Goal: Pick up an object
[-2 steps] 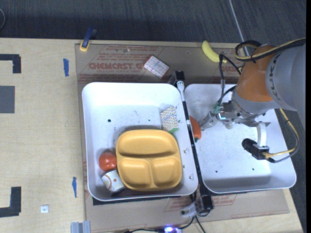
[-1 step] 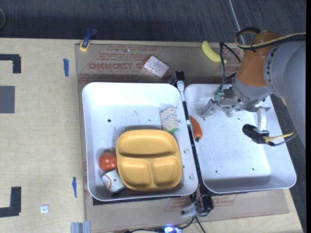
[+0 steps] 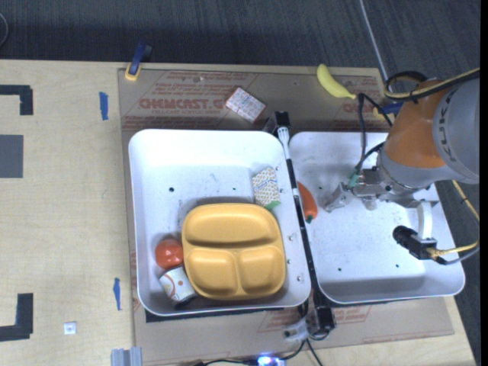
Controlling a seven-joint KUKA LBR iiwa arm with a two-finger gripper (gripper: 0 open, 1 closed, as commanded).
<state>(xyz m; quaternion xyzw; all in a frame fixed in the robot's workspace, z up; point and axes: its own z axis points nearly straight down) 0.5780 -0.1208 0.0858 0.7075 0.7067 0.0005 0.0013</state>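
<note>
— Where does the arm stand?

— The grey KUKA arm [image 3: 450, 139], orange band above the wrist, reaches in from the right and hangs over the right bin [image 3: 381, 280]. Its gripper [image 3: 335, 198] points toward the divider between the two bins, low over the white floor. Whether it is clenched or released I cannot tell from here — the tips are too small and blurred, and nothing is seen between them.

— And the things to pick?

— Most lie in the left bin [image 3: 152, 166]. A yellow compartment tray [image 3: 232, 250] fills its lower middle. A red-orange ball [image 3: 168, 252] touches the tray's left edge, and a small white-and-orange cup [image 3: 177, 284] lies just below the ball. A patterned packet [image 3: 265, 185] sits near the tray's upper right corner.

— Anything near the gripper?

— An orange piece [image 3: 306, 201] lies at the right bin's left wall, just beside the gripper, apart from it.

— Outside the bins?

— A yellow banana [image 3: 332, 81] and a patterned card [image 3: 244, 104] rest on the cardboard [image 3: 175, 97] behind them.
</note>
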